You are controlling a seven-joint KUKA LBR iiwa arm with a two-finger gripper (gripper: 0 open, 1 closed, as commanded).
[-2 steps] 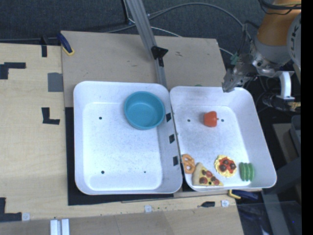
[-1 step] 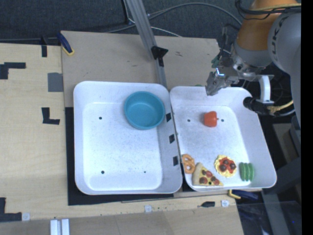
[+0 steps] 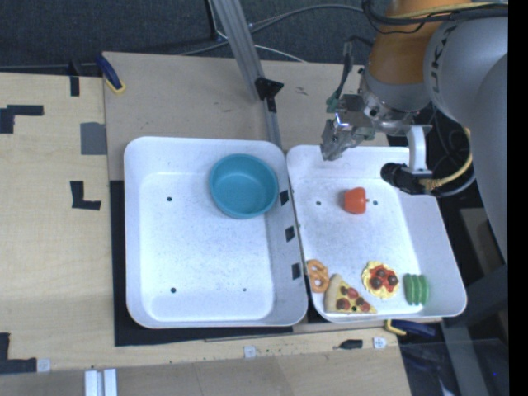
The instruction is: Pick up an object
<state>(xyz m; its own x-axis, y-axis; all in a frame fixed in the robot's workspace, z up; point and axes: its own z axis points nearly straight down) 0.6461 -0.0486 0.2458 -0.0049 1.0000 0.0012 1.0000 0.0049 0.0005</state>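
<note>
Claw (image 3: 333,148) poised over far edge of right bin (image 3: 429,221), holding nothing visible; finger spread impossible to tell. Nearest target: red tomato-like toy (image 3: 355,200), lying just nearward and slightly right of claw, compact, without clear long axis.

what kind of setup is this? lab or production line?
Likely a robot grasping lab bench: two white bins, toy food such as a pizza slice and pretzel, black tape marks on the bench.

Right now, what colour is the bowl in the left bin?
Blue bowl, seen clearly in the camera view.
</note>
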